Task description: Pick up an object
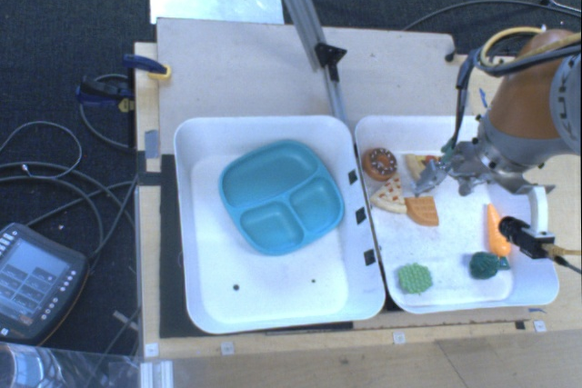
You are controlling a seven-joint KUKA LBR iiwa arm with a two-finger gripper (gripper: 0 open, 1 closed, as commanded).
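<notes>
The gripper (435,175) hangs low in the right bin (455,263), its tip at the cluster of toy food; whether it is open or shut, I cannot tell, since dark metal blurs into the items beneath.

Just under and beside the tip lie a pale yellow piece (418,164), a pizza slice (390,195) with red dots, and an orange waffle-textured wedge (422,211). A round brown donut (379,163) sits near the bin's left wall.

Judged from this, the step in hand is the descent onto 1 candidate; the next move calls for closing squarely on a single piece, hard in such a crowd.

Farther out rest a bumpy green disc (416,278), a dark green broccoli (486,264) and an orange carrot (496,232). The left bin (205,286) holds a smooth teal 3-compartment plate (282,195).
</notes>
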